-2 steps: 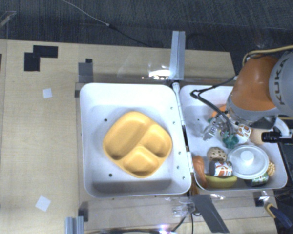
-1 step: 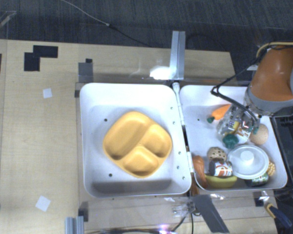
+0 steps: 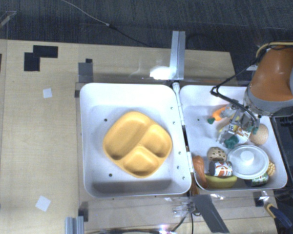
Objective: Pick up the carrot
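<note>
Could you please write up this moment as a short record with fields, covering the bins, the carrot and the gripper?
left bin: holds a yellow divided plate
right bin: holds the carrot, a white lidded bowl, a banana, a brownish egg-shaped item and other small items
carrot: orange, in the far part of the right bin, lying on the bin floor
gripper: low over the right bin, just right of the carrot
grasp: carrot not seen between the fingers
task status: carrot not yet picked up
</note>
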`<state>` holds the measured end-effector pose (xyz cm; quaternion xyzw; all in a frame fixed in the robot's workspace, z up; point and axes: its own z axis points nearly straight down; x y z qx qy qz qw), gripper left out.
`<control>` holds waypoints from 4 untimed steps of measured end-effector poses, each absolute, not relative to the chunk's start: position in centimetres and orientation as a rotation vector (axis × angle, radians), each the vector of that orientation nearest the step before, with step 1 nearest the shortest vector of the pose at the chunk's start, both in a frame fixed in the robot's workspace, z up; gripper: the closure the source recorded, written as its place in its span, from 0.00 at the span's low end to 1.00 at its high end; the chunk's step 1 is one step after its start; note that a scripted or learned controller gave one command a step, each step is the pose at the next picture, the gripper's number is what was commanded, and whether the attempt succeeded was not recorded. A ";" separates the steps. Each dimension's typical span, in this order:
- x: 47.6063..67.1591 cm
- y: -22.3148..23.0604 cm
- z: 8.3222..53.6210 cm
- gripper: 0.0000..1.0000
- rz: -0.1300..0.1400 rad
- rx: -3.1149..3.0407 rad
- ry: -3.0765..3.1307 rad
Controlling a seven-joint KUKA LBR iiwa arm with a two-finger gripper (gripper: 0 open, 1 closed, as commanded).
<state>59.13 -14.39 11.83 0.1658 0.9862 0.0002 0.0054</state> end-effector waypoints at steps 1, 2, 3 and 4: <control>60.5 -8.6 8.9 0.00 0.002 0.287 3.116; 50.3 -10.7 9.1 0.00 -0.009 -0.411 3.092; 57.4 -15.7 15.0 0.00 -0.003 -0.170 3.124; 64.2 -14.5 10.0 0.00 -0.006 -0.400 3.104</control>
